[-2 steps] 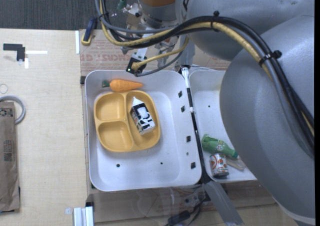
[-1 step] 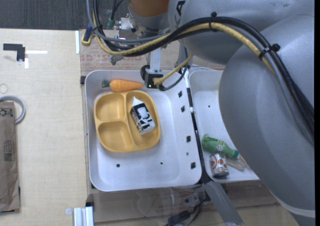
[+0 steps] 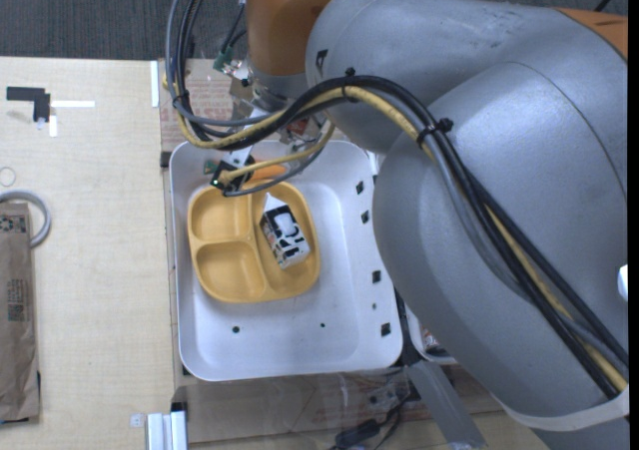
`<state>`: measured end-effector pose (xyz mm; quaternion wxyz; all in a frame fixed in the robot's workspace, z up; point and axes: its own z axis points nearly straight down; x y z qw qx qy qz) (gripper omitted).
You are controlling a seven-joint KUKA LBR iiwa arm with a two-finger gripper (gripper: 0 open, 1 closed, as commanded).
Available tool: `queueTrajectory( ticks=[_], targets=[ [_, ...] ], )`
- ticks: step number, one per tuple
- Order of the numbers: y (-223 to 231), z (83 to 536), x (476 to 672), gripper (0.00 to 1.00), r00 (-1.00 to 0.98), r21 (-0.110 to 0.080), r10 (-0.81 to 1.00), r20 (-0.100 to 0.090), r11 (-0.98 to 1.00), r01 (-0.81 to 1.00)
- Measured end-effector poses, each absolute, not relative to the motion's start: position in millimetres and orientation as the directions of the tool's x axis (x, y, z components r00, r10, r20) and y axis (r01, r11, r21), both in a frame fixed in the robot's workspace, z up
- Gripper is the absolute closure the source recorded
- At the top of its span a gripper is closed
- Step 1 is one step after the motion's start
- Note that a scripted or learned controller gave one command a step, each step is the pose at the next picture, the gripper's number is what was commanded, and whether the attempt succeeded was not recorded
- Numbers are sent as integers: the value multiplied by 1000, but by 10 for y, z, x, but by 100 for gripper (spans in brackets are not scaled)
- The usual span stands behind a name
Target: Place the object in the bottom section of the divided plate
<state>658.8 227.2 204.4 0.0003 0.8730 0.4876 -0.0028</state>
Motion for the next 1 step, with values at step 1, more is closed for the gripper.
queueTrajectory(
  ticks=[1],
  targets=[
    [2275, 1257, 5913, 0, 762, 3, 647, 8, -762, 647]
  ],
)
